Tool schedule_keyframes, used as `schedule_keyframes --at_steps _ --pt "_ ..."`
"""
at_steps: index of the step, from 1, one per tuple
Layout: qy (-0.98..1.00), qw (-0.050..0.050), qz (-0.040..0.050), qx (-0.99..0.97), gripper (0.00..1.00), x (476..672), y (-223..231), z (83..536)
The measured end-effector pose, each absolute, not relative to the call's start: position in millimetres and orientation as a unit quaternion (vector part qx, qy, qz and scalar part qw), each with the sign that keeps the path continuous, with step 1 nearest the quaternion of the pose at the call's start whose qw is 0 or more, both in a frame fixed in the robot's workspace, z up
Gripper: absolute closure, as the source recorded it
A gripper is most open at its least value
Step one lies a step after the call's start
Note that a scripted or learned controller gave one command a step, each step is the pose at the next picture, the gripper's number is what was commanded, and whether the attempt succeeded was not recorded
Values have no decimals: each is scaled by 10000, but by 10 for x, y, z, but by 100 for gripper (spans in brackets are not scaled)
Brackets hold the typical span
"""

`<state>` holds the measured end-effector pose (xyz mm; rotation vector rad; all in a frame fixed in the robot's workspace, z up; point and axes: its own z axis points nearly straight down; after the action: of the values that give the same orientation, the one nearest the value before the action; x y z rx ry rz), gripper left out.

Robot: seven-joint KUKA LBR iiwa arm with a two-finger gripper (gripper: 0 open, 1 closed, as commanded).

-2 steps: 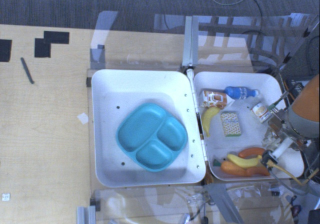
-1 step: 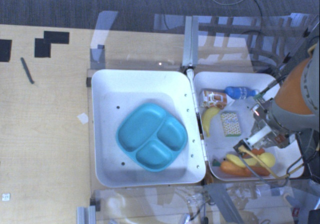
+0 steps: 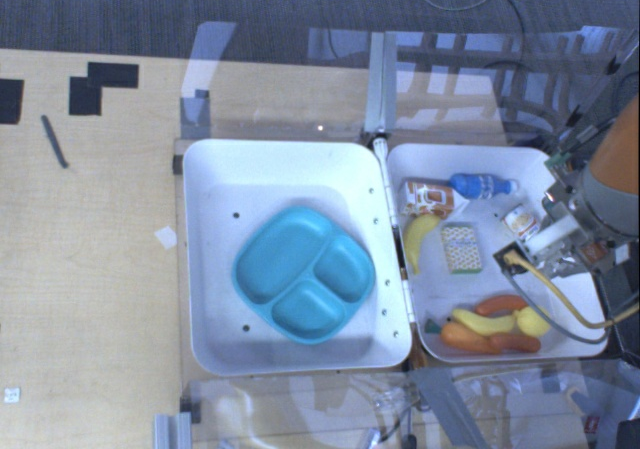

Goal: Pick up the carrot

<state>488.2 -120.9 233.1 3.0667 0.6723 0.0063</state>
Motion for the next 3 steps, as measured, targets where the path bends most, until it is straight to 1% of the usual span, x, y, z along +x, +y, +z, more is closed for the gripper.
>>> schedule_keyframes --at_steps 1,2,3 --pt "1633 13 25 9866 100 4879 -1507 3715" --pt "1053 -5 8 9944 100 4876 -1911 935" --pt "1088 -9 15 9941 100 4891 -1899 1036"
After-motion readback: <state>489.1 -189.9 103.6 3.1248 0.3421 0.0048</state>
